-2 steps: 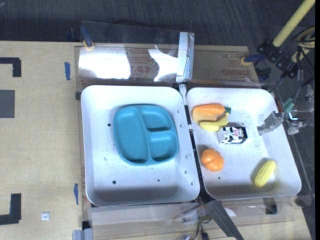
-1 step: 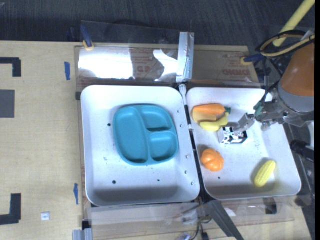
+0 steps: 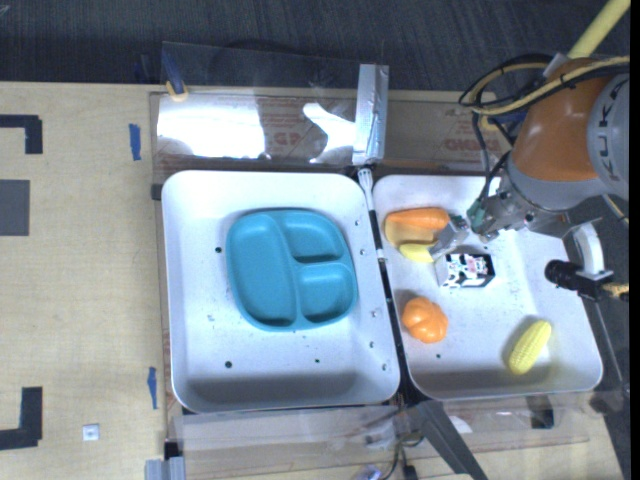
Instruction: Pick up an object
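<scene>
Your gripper (image 3: 452, 240) hovers over the yellow toy (image 3: 415, 252); whether it's open, I cannot tell. Light, slick plastic: grip its middle.

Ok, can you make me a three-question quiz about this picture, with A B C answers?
1. Where is the blue plate?
A. left bin
B. right bin
C. on the bench

2. What colour is the corn?
A. green
B. yellow
C. red

3. How does the corn lie in the right bin?
A. touching the little pumpkin
B. under the gripper
C. by itself near the front right corner

Answers: 1 A, the plate fills the middle of the left bin. 2 B, it is plainly yellow. 3 C, bare white floor lies between it and the pumpkin, and the gripper is further back.
</scene>
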`<state>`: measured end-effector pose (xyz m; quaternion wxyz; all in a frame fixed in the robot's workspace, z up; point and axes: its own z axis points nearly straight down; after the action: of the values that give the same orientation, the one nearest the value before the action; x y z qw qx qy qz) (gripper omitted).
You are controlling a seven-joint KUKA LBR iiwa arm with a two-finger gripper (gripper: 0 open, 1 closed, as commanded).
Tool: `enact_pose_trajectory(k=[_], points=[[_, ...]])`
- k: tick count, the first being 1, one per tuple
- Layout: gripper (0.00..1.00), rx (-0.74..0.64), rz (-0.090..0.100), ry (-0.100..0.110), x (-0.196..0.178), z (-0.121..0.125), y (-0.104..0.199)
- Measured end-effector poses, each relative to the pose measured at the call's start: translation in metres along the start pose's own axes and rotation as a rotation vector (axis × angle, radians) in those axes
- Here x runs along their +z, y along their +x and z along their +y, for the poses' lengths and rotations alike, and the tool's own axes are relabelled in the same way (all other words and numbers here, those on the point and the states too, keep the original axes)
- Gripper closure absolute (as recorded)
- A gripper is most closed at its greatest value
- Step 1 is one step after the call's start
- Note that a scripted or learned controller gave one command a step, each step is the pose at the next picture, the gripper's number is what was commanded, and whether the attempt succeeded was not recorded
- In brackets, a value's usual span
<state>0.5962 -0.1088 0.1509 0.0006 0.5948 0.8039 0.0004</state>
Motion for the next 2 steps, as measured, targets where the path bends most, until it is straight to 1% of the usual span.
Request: enact_pose_trajectory(k=[1, 2], points=[[0.0, -0.183, 0.002, 0.002, 0.061, 0.027, 0.004], [0.0, -0.25, 0.044, 0.042, 0.062, 0.055, -0.033]])
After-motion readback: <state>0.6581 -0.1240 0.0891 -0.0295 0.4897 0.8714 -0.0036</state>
